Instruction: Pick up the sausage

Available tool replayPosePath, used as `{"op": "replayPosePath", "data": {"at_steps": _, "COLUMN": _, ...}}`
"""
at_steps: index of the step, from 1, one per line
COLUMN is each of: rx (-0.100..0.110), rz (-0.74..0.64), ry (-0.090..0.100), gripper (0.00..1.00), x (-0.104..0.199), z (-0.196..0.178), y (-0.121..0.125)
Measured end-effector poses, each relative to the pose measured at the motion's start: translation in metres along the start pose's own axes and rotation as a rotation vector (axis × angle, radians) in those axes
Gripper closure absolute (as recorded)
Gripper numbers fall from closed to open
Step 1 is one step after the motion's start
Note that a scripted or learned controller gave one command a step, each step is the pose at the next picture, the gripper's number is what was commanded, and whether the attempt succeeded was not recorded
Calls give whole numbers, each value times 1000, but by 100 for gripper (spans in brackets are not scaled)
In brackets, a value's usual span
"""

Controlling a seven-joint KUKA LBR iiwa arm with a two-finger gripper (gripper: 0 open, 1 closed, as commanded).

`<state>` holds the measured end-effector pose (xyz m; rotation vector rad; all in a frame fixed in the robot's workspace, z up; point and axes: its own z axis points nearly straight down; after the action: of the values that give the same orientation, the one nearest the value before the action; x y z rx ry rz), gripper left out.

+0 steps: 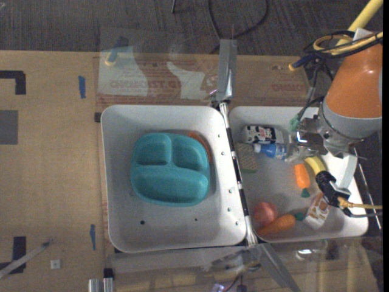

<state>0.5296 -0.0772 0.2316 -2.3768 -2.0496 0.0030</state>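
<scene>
Teal divided plate [170, 168] sitting in white left bin [121, 224]. Right bin [352, 227] showing orange carrot [277, 225], pinkish-red fruit [264, 212], yellow banana [315, 164], black-and-white carton [259, 133]. Arm [358, 96] showing orange over grey. Bench [48, 163] looking tan.

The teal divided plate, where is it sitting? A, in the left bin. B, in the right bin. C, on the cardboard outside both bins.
A: the teal divided plate lies in the left bin, apart from the food items in the right bin.
</scene>
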Motion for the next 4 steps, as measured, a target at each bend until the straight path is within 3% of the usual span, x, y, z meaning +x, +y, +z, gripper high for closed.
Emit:
{"op": "replayPosePath", "data": {"at_steps": 1, "rx": -1, "rz": 0, "ry": 0, "gripper": 0, "x": 0, "z": 0, "y": 0}}
{"op": "replayPosePath", "data": {"at_steps": 2, "rx": -6, "rz": -192, "ry": -2, "gripper": 0, "x": -17, "z": -204, "y": 21}}
{"op": "replayPosePath", "data": {"at_steps": 3, "rx": -2, "rz": 258, "ry": -1, "gripper": 0, "x": -69, "z": -72, "y": -41}}
{"op": "replayPosePath", "data": {"at_steps": 4, "rx": -4, "rz": 631, "ry": -1, "gripper": 0, "x": 2, "z": -154, "y": -51}}
